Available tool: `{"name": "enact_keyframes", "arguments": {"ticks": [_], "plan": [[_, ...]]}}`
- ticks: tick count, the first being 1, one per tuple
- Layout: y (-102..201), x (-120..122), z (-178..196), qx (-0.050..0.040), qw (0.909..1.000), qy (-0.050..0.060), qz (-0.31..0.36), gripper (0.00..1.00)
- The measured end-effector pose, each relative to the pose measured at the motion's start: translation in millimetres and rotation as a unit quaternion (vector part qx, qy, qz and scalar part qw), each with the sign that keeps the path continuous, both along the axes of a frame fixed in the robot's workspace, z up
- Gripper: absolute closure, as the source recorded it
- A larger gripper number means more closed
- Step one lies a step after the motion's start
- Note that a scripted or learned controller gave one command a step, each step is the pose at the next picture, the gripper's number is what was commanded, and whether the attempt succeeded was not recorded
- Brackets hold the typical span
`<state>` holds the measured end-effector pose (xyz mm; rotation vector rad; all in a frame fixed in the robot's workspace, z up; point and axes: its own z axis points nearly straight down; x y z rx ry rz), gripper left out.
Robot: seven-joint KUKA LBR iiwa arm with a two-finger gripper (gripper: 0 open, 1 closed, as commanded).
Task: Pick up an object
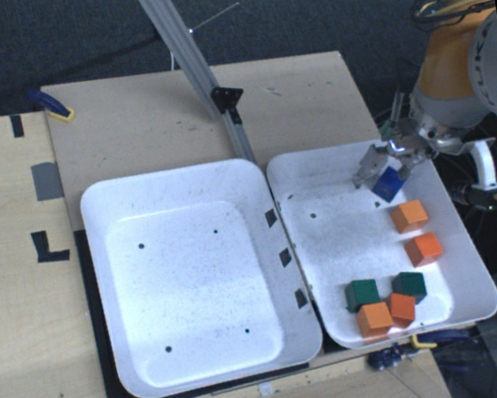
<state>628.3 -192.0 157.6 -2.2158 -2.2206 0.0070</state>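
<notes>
Gripper (379, 170) closed on a blue block (387, 185) over the right bin's (330, 227) far right corner, orange and green blocks (362, 293) along its near right edge, no readable writing.

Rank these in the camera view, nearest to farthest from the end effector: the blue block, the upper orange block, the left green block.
1. Blue block, right at the end effector, at the right bin's far end.
2. Upper orange block, just below it.
3. Left green block, toward the near edge.
</notes>
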Motion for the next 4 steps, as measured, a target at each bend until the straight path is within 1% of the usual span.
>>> {"name": "enact_keyframes", "arguments": {"ticks": [1,2,3,4], "plan": [[-13,0,-45,-0.0055,0.9999,-0.009,-0.001,0.00],[-12,1,-32,-0.0046,0.9999,-0.009,0.000,1.00],[-9,1,11,-0.0002,1.0000,-0.005,0.000,1.00],[-6,-5,70,-0.0010,1.0000,-0.006,0.000,1.00]]}}
